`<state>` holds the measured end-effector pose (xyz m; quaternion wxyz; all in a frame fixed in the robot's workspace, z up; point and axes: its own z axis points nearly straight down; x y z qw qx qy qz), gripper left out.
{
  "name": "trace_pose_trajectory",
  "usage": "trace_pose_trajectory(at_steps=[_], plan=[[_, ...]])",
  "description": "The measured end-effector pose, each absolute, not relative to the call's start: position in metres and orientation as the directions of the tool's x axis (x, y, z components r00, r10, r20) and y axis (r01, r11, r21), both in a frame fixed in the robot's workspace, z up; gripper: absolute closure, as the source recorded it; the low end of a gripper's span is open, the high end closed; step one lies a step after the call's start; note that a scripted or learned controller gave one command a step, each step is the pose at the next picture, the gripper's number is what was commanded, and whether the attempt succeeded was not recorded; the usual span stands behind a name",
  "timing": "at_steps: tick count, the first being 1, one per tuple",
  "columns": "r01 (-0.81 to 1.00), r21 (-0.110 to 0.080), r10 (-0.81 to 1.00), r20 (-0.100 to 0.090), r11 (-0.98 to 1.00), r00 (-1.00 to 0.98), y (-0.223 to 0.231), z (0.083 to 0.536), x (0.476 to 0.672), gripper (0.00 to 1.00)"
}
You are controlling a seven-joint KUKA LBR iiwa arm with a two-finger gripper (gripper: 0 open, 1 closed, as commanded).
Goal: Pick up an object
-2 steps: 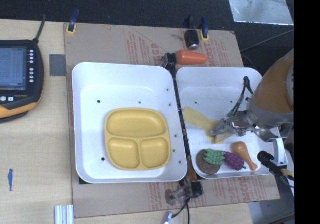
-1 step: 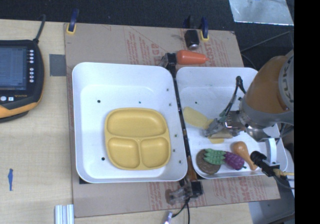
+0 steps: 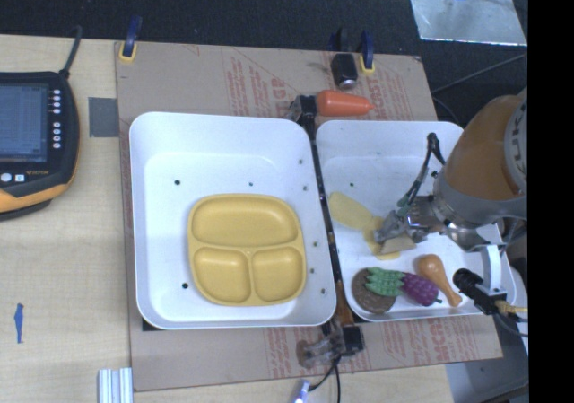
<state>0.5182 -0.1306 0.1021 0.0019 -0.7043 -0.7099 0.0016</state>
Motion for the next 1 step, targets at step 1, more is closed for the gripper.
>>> trace_pose_trajectory(at_steps=[1], plan=[[1.000,-0.002,1.000,0.002,0.004,-0.004,-0.0632,0.1931,0.5275,1.00]])
